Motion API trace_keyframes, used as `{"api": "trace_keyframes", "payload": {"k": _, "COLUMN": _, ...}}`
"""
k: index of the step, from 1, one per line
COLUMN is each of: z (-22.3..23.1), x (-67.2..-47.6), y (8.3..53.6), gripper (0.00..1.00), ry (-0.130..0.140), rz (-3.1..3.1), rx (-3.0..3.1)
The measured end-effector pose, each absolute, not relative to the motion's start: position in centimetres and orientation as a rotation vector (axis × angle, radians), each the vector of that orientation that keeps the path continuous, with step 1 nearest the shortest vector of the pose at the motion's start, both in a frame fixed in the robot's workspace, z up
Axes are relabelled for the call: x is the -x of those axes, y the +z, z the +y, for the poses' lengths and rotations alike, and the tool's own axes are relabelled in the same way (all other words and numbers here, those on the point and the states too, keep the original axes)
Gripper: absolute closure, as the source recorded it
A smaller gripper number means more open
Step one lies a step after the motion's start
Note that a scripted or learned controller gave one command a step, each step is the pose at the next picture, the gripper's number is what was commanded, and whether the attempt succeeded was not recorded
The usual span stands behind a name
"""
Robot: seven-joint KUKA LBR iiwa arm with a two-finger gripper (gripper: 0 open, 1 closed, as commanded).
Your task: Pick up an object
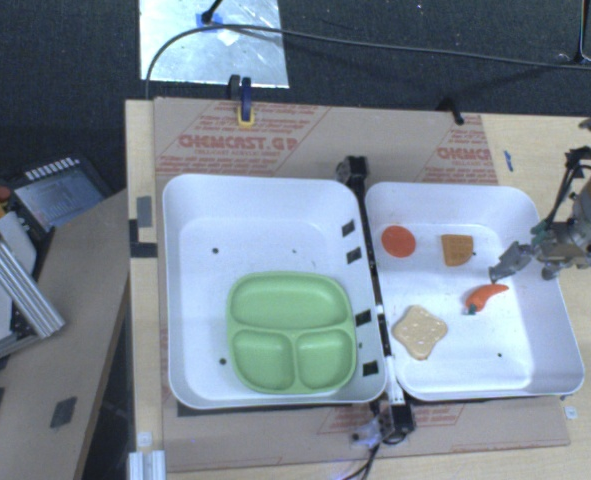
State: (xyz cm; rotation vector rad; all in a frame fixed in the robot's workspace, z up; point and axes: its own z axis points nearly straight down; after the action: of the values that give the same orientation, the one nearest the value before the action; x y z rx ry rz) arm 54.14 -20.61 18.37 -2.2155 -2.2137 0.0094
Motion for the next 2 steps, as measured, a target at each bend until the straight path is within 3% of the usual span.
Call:
{"api": "trace_keyframes", "payload": {"k": 1, "z": -20.6, "x": -54.5, "y": 19.1, "gripper": 0.0, "ry": -0.001, "rz": -2.226, "rx": 2.219}}
{"api": "trace_keyframes", "payload": {"k": 2, "z": -19.5, "x": -54.4, "y": 13.5, "gripper": 0.0, "ry": 0.001, "rz": -2.223, "rx": 2.217}}
